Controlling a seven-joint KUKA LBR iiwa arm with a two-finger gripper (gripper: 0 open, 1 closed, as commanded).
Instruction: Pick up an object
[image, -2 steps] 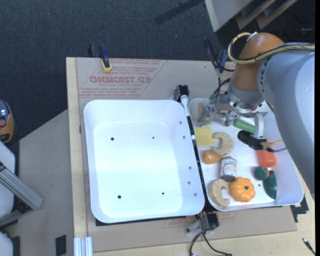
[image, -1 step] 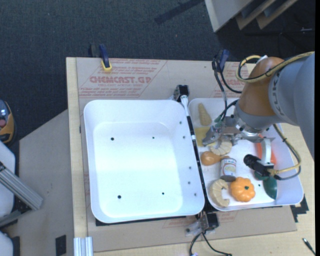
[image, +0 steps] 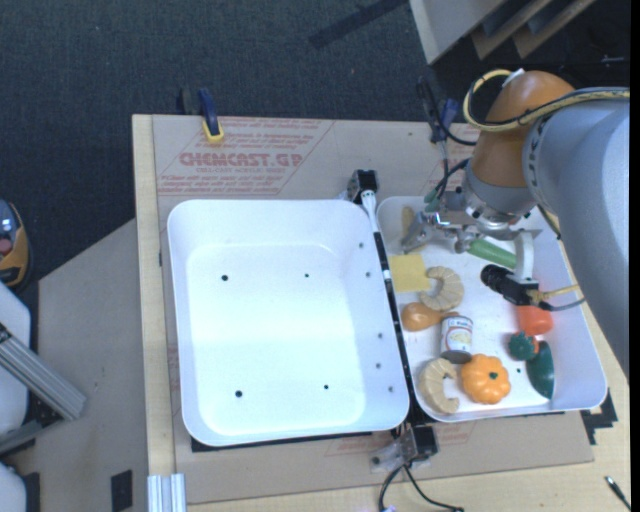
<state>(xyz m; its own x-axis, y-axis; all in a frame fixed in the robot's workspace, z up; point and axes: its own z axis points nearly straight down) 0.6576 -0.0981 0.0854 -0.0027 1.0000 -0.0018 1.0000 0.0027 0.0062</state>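
Note:
My gripper hangs over the far end of the right bin, open, with nothing between its fingers. Just below it lie a yellow block and a beige crescent-shaped piece. A green stick-shaped thing lies right of the gripper, partly under the wrist. Further toward the front sit a brown-orange pear-like piece, a small can, an orange pumpkin, a beige bread-like piece, a red-orange ball and a dark green pepper.
The left bin stands beside the right one, sharing a black-edged wall. Both rest on a brown board with a blue and yellow clamp at its far edge. The arm's grey body covers the right side.

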